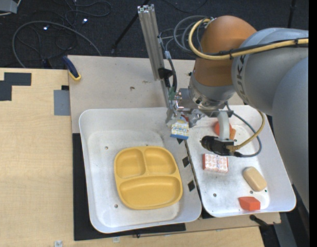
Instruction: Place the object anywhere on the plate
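**Gripper holds small box above the gap between the bins**

Camera view: 2 white bins sit side by side on the bench. The left bin (pixel 96 138) holds a yellow plate (pixel 147 177) with 3 compartments, lying flat a little right of the bin's middle. All 3 compartments are bare.

The arm (pixel 261 60) reaches in from the right, its orange band (pixel 222 35) above the wrist. The gripper (pixel 180 121) points down over the top end of the seam between the 2 bins. A small box (pixel 180 130), white with blue and yellow print, sits between the fingers, so the gripper is closed on it. The box is beyond the plate's upper right corner, near it but not over it. I cannot tell whether the box touches the bin rim.

The right bin (pixel 279 189) holds 4 loose things: an orange and white piece (pixel 225 127) near the top, partly behind a black cable; a red and white pack (pixel 215 163) in the middle; a tan block (pixel 255 179) to its lower right; a red wedge (pixel 249 204) near the front edge. All 4 lie apart from each other.

A metal rail (pixel 150 40) stands tilted behind the bins.
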